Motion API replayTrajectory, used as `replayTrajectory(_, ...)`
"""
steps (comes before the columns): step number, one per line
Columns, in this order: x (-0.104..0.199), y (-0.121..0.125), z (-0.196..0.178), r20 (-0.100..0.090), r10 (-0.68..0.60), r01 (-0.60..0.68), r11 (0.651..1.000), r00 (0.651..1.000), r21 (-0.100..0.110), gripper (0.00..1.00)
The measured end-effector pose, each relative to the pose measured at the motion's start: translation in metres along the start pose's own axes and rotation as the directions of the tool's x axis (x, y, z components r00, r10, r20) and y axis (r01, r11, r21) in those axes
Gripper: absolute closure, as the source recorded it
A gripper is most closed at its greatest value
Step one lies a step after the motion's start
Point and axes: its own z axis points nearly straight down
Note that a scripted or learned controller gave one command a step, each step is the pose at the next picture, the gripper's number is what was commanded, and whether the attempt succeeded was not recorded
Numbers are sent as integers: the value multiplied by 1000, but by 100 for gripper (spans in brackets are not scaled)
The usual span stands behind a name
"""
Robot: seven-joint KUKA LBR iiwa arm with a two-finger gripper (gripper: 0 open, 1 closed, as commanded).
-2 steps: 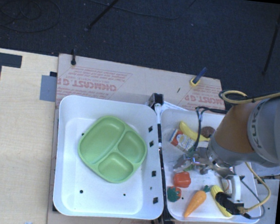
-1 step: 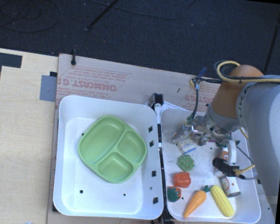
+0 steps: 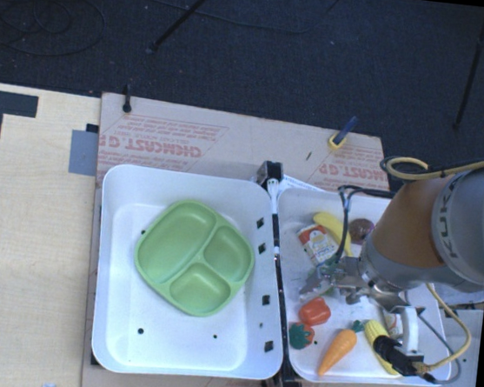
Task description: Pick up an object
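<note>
The right bin [image 3: 429, 378] holds several toy foods: a red pepper [image 3: 316, 311], an orange carrot [image 3: 337, 351], a small red and green piece [image 3: 300, 334], a yellow corn cob [image 3: 378, 340], a yellow banana [image 3: 333, 225], a red and white packet [image 3: 316, 240] and a dark round piece [image 3: 361, 230]. My gripper [image 3: 326, 280] reaches down from the right into the middle of this bin. It hangs just above the red pepper and below the packet. Nothing shows between its fingers.
A green divided plate [image 3: 194, 257] lies in the left bin [image 3: 119, 340]. A black divider [image 3: 273, 271] runs between the bins. The grey and orange arm [image 3: 421, 232] covers the right bin's upper right part. Cables [image 3: 434, 343] trail over its right side.
</note>
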Motion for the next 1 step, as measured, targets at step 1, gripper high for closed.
replayTrajectory(1, 4, -54, 20, 1, 1, -1, 1000, 1000, -10, 0)
